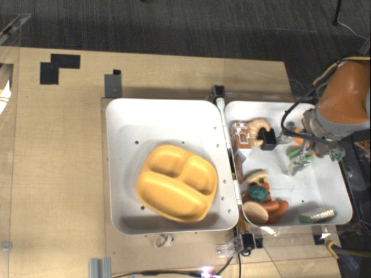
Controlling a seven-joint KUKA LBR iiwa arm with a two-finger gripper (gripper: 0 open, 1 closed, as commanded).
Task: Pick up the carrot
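The gripper hangs over the middle of the right bin, under the orange-banded wrist. A thin orange piece pokes out from under the wrist at the gripper's upper left, and a small green bit lies right against the gripper. These look like parts of the carrot, most of it hidden by the arm. I cannot tell whether it is held or merely beneath the gripper.
A brown pretzel-like toy and a black piece lie in the right bin's back left. A cluster of toy foods fills its front left, and a silvery-green item lies at the front. A big yellow loaf sits in the left bin.
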